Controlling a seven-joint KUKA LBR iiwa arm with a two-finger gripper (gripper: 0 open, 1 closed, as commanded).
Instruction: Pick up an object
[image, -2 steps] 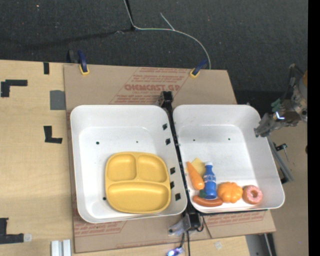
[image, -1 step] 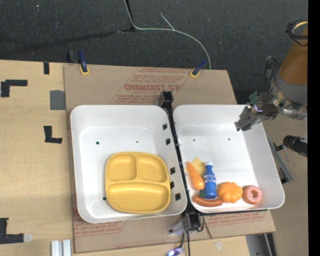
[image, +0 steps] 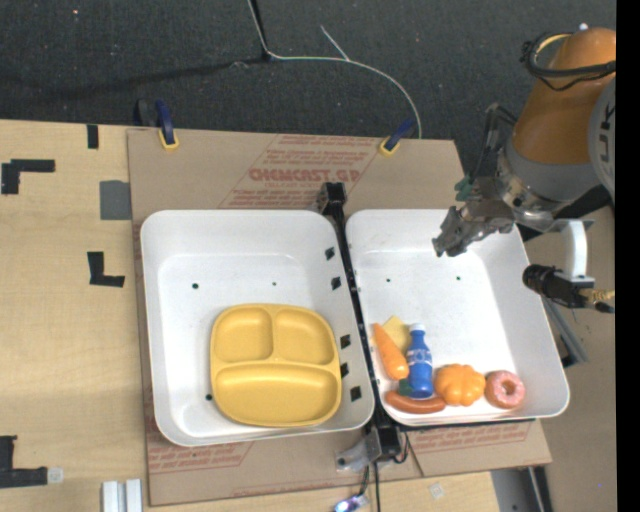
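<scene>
The right bin (image: 480, 290) holds a cluster of toy foods along its near edge: an orange carrot (image: 389, 350), a blue bottle (image: 419, 364), a yellow piece (image: 394, 327) behind the carrot, a red sausage (image: 415, 404), an orange pumpkin (image: 459, 384) and a pink doughnut (image: 504, 388). My gripper (image: 452, 240) hangs over the far part of the right bin, well away from the toys, with nothing visible between its fingers.
The left bin (image: 170, 300) holds a yellow divided plate (image: 275, 364). Both bins rest on a cardboard sheet (image: 290, 170) clamped at its far corners. A black clip divider (image: 340, 250) joins the bins. A cable (image: 360, 70) runs behind the bench.
</scene>
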